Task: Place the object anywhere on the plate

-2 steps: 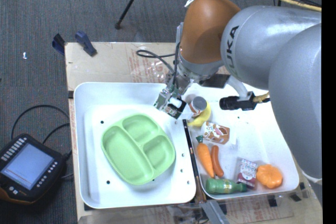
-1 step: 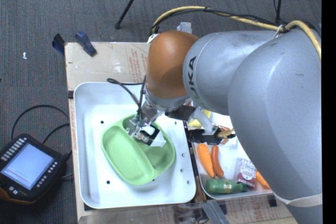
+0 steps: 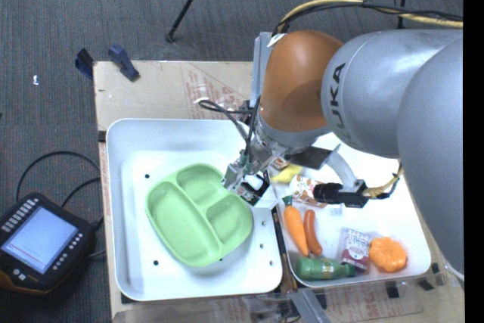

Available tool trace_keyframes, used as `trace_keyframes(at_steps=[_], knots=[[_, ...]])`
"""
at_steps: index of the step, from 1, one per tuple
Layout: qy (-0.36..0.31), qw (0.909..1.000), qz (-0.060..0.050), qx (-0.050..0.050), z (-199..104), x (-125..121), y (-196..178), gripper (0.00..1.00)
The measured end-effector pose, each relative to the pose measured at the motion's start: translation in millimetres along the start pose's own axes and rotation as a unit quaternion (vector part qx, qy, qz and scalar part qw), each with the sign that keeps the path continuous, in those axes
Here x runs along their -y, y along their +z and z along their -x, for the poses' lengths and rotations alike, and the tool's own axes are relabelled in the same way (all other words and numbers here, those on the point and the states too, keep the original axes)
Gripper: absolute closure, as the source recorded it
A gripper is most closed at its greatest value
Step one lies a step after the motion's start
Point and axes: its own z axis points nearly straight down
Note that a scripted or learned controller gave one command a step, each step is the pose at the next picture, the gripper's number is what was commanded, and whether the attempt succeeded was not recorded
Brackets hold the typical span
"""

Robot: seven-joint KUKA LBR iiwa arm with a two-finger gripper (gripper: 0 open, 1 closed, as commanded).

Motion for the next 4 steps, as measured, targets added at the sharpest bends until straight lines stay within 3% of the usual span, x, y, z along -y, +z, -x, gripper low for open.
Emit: trace_keyframes(at_steps=[1, 2, 3, 4], knots=[[0.008, 1.0000, 0.000, 0.000, -83, -24, -44, 1.00], [-0.113, 0.9935, 0.000, 0.000, -26, 26, -62, 1.00], [-0.312, 0.9501, -0.001, -0.001, -103, 44, 49, 1.00], [-0.380, 0.9249, 0.001, 0.000, -77, 10, 8, 1.00]])
